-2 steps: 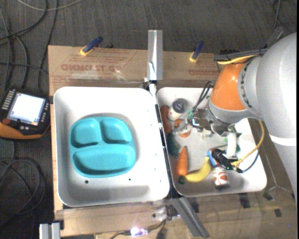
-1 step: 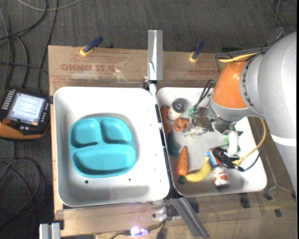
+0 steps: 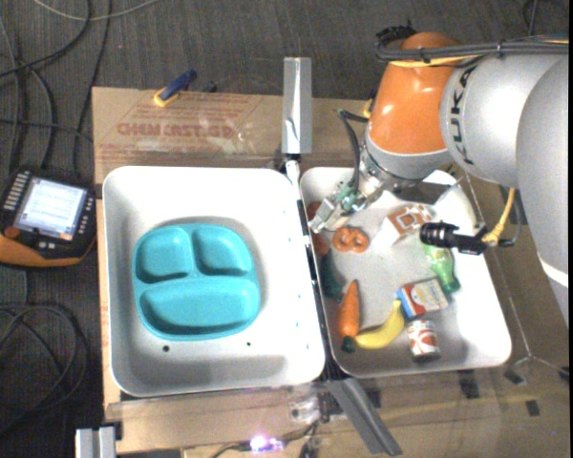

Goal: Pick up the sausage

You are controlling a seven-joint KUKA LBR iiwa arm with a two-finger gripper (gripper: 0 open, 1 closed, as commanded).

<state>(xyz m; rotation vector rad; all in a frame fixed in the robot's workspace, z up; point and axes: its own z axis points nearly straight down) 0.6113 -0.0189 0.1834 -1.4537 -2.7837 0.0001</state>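
Observation:
My gripper [image 3: 336, 205] hangs low over the far left corner of the right bin [image 3: 477, 351], under the orange band of the arm [image 3: 415, 103]. Just left of and below it, against the bin's left wall, lies a small reddish-brown piece [image 3: 315, 225] that looks like the sausage; the gripper partly covers it. I cannot tell whether the gripper touches it.
The right bin also holds a pretzel [image 3: 351, 240], a carrot [image 3: 349, 310], a banana [image 3: 382, 330], a can [image 3: 423, 340], a small carton [image 3: 423, 297], a green bottle [image 3: 446, 270] and a snack box [image 3: 409, 220]. A turquoise divided tray [image 3: 199, 280] lies in the left bin [image 3: 124, 351].

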